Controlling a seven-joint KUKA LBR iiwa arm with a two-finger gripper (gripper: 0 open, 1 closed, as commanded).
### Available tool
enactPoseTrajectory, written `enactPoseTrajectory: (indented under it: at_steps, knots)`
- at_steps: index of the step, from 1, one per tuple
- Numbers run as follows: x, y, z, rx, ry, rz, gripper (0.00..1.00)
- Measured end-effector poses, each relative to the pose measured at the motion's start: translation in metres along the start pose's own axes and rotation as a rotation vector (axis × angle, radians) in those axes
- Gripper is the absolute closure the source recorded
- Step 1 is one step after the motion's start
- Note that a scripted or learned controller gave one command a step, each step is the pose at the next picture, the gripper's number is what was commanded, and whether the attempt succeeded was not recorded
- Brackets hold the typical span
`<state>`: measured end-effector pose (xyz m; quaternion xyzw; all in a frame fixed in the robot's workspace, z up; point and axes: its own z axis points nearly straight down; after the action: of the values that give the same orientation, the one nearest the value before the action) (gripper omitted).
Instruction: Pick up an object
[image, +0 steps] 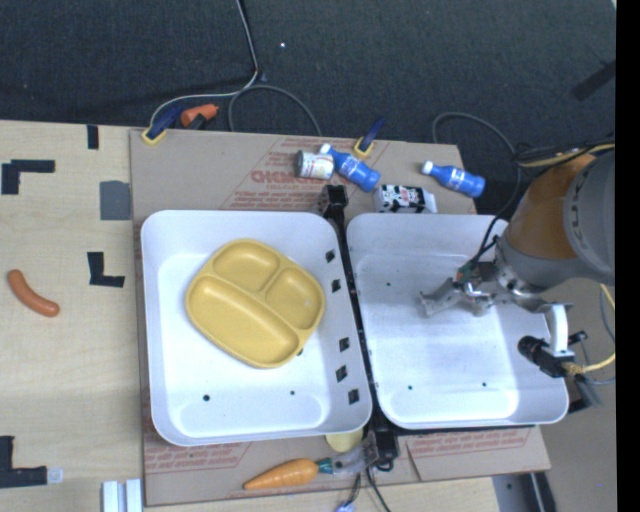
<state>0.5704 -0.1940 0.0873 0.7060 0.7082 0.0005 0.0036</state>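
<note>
One yellow divided plate (257, 301) lies in the left bin (160, 300) while the gripper (432, 301), fingers too blurred to call, hovers low over the bare right bin (450, 400), so closing here would likely grasp nothing.

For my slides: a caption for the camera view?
Pincer low in the right bin; yellow tray in the left bin.

Behind the bins, on the cardboard sheet (200, 160): two blue bottles (357, 170) & (455, 179), a white jar (314, 164) lying down, a small black-and-white box (405, 199). Orange clamp (200, 114) at the cardboard's back-left corner. Toy sausage (33, 293) far left on the surface (60, 380). Toy carrot (282, 474) at front edge, below left bin.
</note>
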Motion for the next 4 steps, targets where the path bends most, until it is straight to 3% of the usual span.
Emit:
enactPoseTrajectory:
  at_steps: [1,2,3,4]
  knots:
    - [0.092,0.051,0.001,0.0,0.006,-0.008,0.0]
    - [0.101,0.099,0.002,0.008,0.004,-0.001,0.0]
    - [0.058,0.101,-0.111,-0.006,0.0,0.004,0.0]
    - [-0.006,0.091,-0.083,0.009,0.001,0.008,0.0]
